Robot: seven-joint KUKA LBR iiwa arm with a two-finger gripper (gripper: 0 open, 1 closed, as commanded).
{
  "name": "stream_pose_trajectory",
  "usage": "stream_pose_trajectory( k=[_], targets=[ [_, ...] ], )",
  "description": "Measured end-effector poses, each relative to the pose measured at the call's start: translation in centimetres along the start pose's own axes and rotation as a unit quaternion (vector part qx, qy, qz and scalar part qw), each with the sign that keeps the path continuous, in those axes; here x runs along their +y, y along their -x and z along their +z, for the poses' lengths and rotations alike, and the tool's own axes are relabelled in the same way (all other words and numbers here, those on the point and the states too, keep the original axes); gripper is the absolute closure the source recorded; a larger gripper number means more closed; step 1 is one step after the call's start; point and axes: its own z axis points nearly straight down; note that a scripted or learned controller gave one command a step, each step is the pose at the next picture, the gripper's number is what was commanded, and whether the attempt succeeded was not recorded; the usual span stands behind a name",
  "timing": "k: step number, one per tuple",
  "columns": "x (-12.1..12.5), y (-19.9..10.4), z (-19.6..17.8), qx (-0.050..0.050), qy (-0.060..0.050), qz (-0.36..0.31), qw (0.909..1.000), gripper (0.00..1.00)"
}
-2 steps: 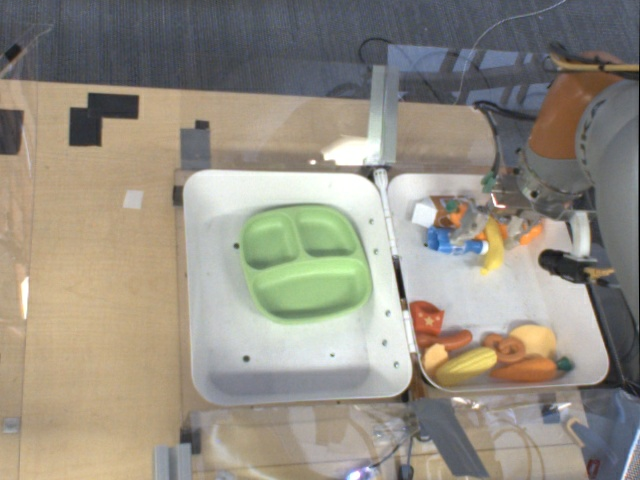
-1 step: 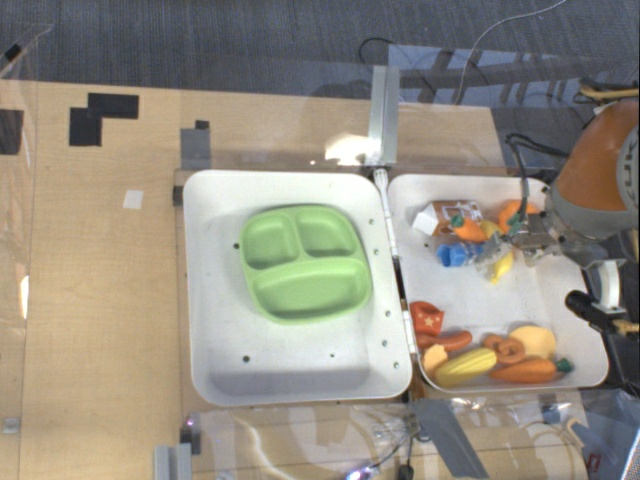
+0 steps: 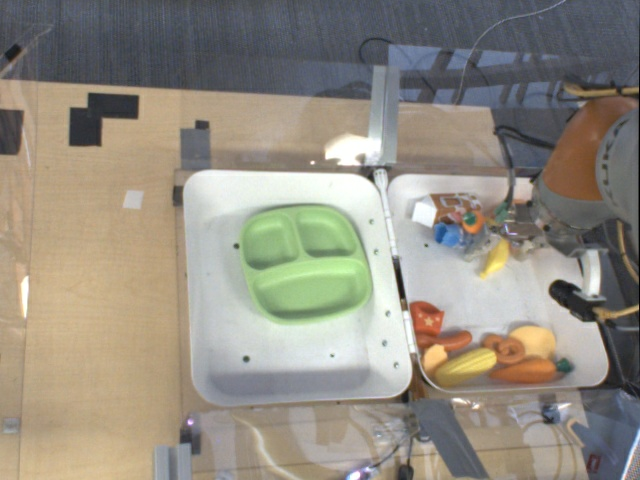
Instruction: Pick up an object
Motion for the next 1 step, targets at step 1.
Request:
stream_pose_trajectory(
  k=[1],
  targets=[
    [0.53, -0.2, -1.43, -0.001, 0.008, -0.002, 1.0, 1.0]
  ],
)
